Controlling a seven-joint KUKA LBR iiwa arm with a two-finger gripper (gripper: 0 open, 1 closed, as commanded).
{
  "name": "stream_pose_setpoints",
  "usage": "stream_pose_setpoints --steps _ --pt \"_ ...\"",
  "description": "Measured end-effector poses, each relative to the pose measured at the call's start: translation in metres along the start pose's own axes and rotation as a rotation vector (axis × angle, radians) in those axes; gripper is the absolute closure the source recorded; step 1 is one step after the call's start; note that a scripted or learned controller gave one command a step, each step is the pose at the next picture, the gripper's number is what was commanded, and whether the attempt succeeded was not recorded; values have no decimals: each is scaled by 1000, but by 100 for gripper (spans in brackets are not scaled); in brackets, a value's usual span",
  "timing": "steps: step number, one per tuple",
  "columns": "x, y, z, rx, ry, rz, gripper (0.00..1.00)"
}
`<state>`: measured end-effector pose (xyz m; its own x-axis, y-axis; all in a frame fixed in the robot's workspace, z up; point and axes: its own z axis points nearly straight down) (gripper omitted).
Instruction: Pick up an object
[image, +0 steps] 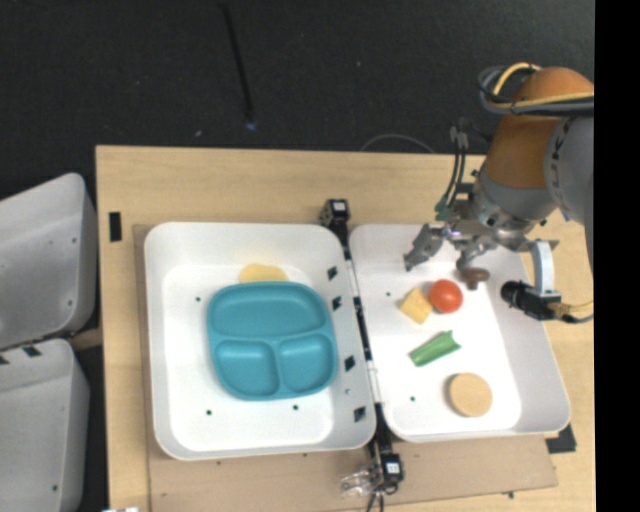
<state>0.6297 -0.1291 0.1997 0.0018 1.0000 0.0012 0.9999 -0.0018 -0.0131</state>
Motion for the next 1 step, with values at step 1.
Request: stream_pose_setpoints --steps 1 --pt "0 3 -9 -14 -2 -3 0"
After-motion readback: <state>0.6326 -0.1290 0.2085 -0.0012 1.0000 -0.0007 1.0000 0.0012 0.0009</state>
